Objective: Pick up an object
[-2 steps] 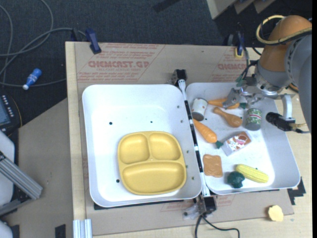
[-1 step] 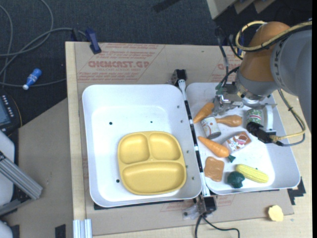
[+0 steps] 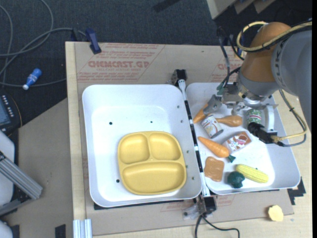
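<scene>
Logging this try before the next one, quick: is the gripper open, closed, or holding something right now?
Gripper: cannot be told; it hangs low over the far part of the right bin, wrist blocking the view.

There were two white bins point(image 3: 94, 108), one yellow plate point(image 3: 151, 162), two carrots point(image 3: 214, 146), one corn point(image 3: 252, 173), one can point(image 3: 211, 126) and one broccoli point(image 3: 235, 179).

Two white bins point(image 3: 99, 103) sit on a tan bench point(image 3: 74, 133) printed with red lettering. A yellow tray point(image 3: 151, 162) lies in the left bin. In the right bin: an orange carrot point(image 3: 214, 147), yellow corn point(image 3: 252, 173), a dark green lump point(image 3: 236, 179), a light brown slab point(image 3: 214, 168) and a red-and-white packet point(image 3: 238, 141). The arm point(image 3: 277, 58) is grey with an orange band. A blue bottle point(image 3: 32, 78) lies on dark carpet point(image 3: 29, 33).
</scene>
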Controlling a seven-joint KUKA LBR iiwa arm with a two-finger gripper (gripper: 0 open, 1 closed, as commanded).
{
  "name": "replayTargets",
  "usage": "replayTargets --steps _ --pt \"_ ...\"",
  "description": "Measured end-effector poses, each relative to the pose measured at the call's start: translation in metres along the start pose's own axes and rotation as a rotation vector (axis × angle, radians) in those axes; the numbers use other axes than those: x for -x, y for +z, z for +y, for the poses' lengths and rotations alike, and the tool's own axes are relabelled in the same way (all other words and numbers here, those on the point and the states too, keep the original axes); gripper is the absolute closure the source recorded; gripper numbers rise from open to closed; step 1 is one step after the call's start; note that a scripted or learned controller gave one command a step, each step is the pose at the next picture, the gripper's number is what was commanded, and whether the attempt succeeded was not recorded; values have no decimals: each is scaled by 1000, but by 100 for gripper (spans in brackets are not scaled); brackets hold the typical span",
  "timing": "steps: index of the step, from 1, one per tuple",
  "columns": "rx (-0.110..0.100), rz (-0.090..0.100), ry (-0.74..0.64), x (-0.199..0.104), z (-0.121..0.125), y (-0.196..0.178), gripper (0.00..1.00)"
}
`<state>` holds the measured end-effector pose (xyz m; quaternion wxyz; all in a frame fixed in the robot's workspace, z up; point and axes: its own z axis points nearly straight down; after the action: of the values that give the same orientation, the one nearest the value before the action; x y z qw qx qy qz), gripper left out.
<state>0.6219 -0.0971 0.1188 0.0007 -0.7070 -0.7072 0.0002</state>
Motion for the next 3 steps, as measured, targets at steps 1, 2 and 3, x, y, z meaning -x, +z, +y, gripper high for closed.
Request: replayTargets --steps 1,2,3 --pt "6 4 -2 -6 8 30 0" --pt "13 3 -2 -6 10 17 100" --pt "12 3 -1 -6 9 18 0"
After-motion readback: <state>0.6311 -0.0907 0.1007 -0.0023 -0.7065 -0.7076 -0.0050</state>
